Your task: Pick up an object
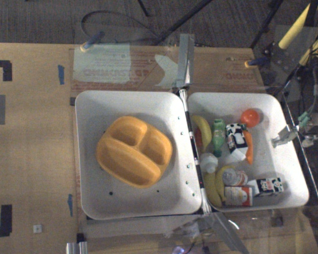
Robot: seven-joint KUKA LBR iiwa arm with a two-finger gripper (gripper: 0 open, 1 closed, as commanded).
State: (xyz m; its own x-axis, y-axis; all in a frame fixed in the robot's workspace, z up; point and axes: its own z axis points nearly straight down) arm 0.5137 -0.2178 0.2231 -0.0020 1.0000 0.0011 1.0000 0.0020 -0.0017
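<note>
Where the bench (pixel 32 142) is scanned from its left edge, the left bin (pixel 85 106) is met first, and an orange divided plate (pixel 133 151) is seen lying flat near its middle, well clear of every wall.

The right bin (pixel 276 102) is set just beside it, and the loose objects are gathered there. Along its left wall a yellow banana (pixel 202 131) is laid, with a green bottle (pixel 218 136) just beside it and a cow-patterned carton (pixel 235 139) next to that. An orange carrot (pixel 248 146) is pressed against the carton's right side, and an orange ball (pixel 250 117) is placed near the far edge. Lower down, a white bottle (pixel 209 163) is found by the left wall, above a second banana (pixel 212 187) that is curved into the near left corner. A small pale tub (pixel 234 178), an orange-and-white carton (pixel 238 196) and a second cow-patterned carton (pixel 269 185) are grouped along the near edge.

At the right bin's right rim the gripper (pixel 285 137) is seen, apart from all objects; whether the claw is spread or pressed together cannot be told, and nothing is seen to be gripped.
</note>
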